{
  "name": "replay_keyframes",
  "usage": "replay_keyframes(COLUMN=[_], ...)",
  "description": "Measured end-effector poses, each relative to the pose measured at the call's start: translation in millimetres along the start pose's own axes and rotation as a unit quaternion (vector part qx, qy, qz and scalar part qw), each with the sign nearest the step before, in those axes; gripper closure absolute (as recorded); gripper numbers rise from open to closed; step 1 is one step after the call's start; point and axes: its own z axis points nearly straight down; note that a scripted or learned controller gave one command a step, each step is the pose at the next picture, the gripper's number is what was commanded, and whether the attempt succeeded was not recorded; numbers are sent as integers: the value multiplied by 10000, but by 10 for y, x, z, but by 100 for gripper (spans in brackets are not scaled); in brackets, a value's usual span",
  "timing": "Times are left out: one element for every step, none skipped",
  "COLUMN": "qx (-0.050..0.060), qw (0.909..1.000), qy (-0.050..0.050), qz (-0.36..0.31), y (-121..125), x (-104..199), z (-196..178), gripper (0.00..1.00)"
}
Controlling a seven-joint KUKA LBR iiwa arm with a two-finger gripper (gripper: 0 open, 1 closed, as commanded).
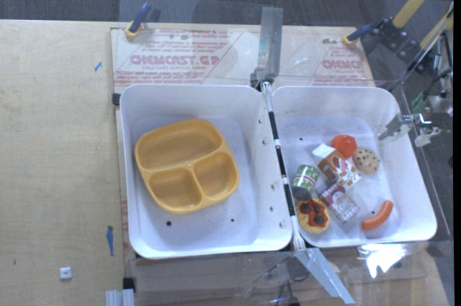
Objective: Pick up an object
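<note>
The right bin (403, 175) holds several toy foods. A red tomato (344, 145) lies beside a chocolate-chip cookie (366, 161). Near the divider stands a green can (305, 178). A brown and red packet (338, 169) lies in the middle, and a berry tart (313, 215) sits at the front left. A sausage (377, 215) rests at the front right. My gripper (412, 126) is a small grey shape over the bin's right rim, above and to the right of the cookie, and it touches none of the objects.
The left bin (144, 225) carries a yellow divided plate (186, 164). A metal divider (277, 160) runs between the bins. A yellow-handled clamp and cables (403, 16) crowd the back right corner. Bare wooden bench (50, 153) lies to the left.
</note>
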Motion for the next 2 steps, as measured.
replay_keyframes(qx=[-23,-42], qw=[9985,9989], qy=[-10,-9], qz=[-540,-468], y=[401,-209], x=[795,644], z=[1412,1442], gripper=[0,0])
